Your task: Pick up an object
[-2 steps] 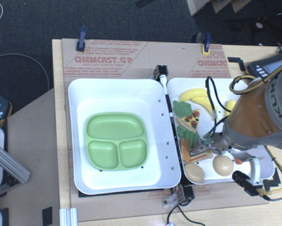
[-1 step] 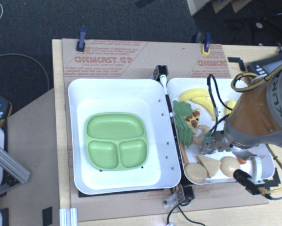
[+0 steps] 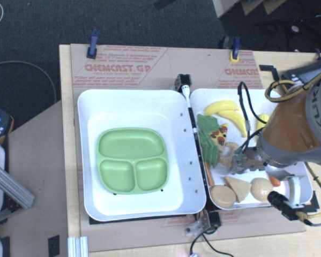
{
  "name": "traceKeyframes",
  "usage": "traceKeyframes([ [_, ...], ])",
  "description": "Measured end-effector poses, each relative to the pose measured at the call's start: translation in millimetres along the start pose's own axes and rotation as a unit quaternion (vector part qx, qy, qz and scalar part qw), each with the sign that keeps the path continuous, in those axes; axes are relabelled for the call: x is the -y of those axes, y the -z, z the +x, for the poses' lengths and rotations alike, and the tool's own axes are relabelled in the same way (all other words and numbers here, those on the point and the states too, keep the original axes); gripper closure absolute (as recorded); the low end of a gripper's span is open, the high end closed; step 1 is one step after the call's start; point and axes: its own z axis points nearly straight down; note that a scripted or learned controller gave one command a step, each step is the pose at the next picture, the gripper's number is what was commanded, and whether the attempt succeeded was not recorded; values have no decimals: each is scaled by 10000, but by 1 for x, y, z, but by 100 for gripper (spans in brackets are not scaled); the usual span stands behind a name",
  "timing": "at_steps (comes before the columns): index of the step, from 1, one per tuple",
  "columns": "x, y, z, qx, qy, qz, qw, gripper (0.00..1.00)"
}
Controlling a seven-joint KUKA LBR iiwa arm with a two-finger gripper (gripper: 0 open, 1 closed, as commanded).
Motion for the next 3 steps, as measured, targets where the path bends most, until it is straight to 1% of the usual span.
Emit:
traceKeyframes([
  [1,-11,85,54,-6,44,-23,10000,100],
  [2,-9,104,108,-10,43,-4,10000,100],
  [3,-2,227,131,-21,44,-62,10000,100],
])
